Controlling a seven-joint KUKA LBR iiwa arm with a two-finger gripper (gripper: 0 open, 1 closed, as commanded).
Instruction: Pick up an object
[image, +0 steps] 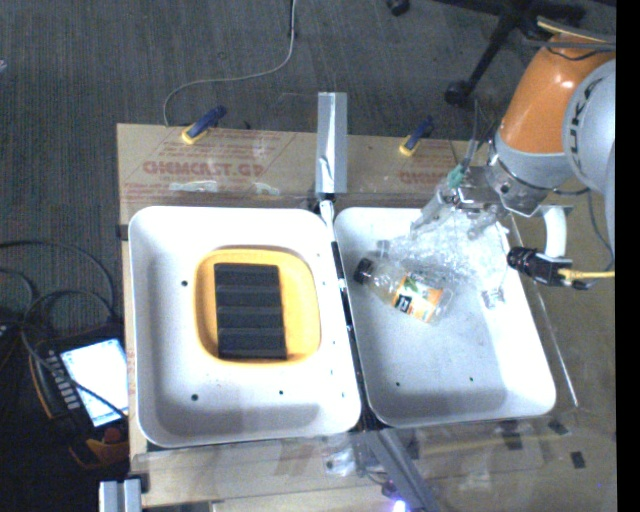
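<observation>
a: where's the thing i'm meant to lift?

b: in the right bin (520, 385). there's a clear plastic bottle (408, 286) lying on its side, dark cap toward the divider, orange label facing up. just beside it, toward the back corner, sits a crumpled clear wrapper (458, 232), and the two look to be touching.

a: and the pincer?

b: the pincer (470, 192) is over that back corner, right at the wrapper's upper edge. i can't tell from up here how it stands, the wrist and the clear plastic hide it. nothing is plainly gripped.

a: what about the left bin?

b: the left bin (160, 330) holds a yellow tray with a black ribbed block (250, 310), well apart from the arm (555, 95). i'd leave it.

a: so how do i do this well?

b: i judge the wrapper is the nearest target but flimsy, so it may slip or drag the bottle. i'd come straight down on its bunched middle, close firmly, then lift slowly and check something actually comes up. if i go for the bottle, i'd grip across its body, not along it.
</observation>
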